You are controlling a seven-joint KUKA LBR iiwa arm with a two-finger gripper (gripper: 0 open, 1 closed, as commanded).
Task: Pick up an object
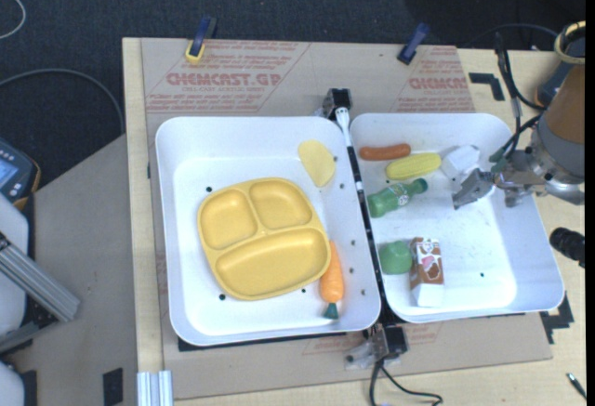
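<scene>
My gripper (490, 192) hangs over the right part of the right bin (535, 288), open, with nothing between its fingers (468, 189). Just up and left of it lies a small white object (460, 158). Further left in that bin are a red sausage (384, 152), a yellow corn cob (414, 166) and a green bottle (395, 199). Toward the bin's front sit a green piece (395, 257) and a brown-and-white carton (428, 271).
The left bin (177, 209) holds a yellow divided plate (263, 237), a pale yellow chip (317, 162) and an orange carrot (332, 281). The arm's grey body (562, 130) enters from the right. Cables run along the bench's right side.
</scene>
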